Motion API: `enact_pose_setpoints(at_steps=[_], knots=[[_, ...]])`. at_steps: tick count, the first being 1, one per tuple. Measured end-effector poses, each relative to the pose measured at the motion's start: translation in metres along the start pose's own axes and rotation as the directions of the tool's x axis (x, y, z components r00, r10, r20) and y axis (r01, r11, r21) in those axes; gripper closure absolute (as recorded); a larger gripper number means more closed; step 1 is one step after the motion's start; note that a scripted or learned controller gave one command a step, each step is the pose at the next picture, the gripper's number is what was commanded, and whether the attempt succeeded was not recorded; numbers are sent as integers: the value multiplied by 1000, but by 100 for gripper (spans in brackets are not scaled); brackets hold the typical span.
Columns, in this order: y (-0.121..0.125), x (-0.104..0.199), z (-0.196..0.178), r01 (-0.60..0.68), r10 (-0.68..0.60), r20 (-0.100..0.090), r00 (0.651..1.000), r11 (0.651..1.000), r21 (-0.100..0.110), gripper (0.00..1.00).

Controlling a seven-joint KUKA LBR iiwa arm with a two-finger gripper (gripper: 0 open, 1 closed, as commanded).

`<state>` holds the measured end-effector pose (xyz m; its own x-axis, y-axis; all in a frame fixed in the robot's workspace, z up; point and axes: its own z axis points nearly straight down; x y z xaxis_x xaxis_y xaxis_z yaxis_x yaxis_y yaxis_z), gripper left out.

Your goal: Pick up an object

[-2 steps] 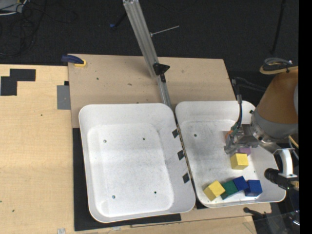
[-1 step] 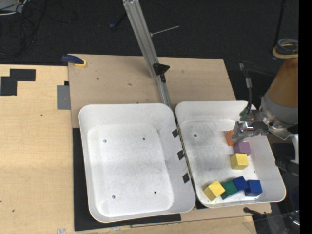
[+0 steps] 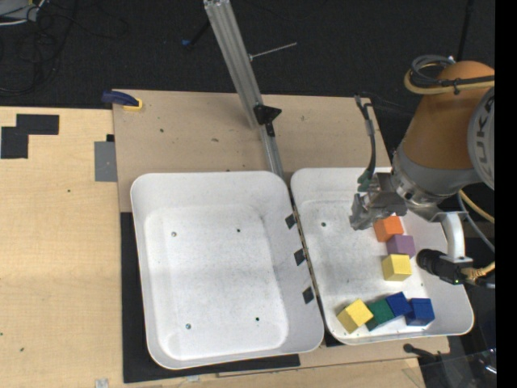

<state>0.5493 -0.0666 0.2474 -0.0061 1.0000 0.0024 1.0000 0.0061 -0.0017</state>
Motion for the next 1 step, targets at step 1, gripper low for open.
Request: enact_pose_setpoints(at_steps=[1], knots=[[22, 58, 0, 0, 0, 0, 1000, 1000, 0, 100]])
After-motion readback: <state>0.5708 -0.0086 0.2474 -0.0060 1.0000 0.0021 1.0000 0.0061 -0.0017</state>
